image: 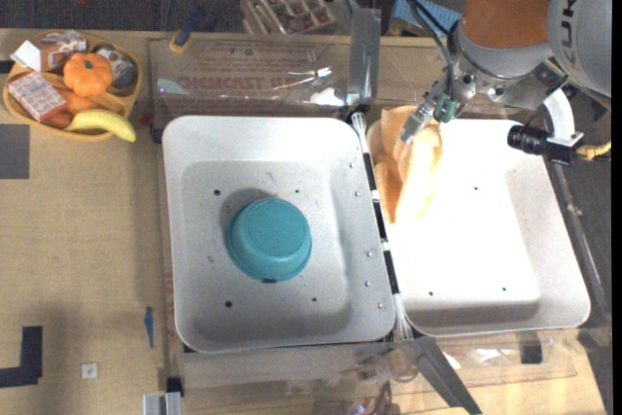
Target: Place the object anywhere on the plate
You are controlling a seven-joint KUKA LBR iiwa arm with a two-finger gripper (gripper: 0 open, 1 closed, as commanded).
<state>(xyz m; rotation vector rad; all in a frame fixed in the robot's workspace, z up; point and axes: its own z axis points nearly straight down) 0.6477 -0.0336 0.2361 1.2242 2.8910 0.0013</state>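
Orange object (408, 165), blurred, under gripper (428, 117)

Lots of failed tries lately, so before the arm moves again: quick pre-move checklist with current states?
1. Orange cloth between the claw fingers: ok, its top edge is pinched and it hangs down.
2. Cloth clear of the right bin: not ok, its lower end drapes over the bin's left wall.
3. Teal plate in the left bin: ok, upside down at centre.
4. Plate top free of other things: ok.
5. Grip firmness: cannot tell.
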